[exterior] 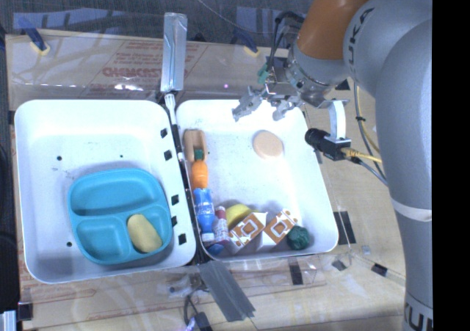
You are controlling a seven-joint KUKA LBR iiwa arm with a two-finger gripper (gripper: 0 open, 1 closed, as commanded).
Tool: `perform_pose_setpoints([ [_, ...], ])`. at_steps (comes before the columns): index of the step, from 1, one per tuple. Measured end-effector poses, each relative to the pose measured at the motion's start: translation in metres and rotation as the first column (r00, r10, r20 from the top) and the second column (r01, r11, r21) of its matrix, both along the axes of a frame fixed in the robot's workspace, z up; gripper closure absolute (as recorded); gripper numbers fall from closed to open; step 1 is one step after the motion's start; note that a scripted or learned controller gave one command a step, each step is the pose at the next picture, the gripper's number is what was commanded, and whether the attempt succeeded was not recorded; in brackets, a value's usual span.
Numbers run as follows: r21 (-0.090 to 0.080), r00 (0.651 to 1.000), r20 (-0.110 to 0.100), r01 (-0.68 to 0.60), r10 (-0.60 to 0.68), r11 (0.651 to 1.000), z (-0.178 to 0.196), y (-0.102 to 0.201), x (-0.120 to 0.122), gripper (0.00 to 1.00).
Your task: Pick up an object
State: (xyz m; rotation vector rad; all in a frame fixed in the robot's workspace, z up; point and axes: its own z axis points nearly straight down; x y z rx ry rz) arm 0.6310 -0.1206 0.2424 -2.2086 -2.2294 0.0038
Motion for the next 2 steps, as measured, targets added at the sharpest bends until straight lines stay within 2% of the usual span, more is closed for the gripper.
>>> perform_pose_setpoints([
  [1,0.0,0.992,0.004,0.129,-0.129,0.992,0.038,0.075,0.026,0.0],
  [2,-0.002,0.998,0.002,0.058,-0.058,0.998,-0.151,-0.025,0.025,0.0],
])
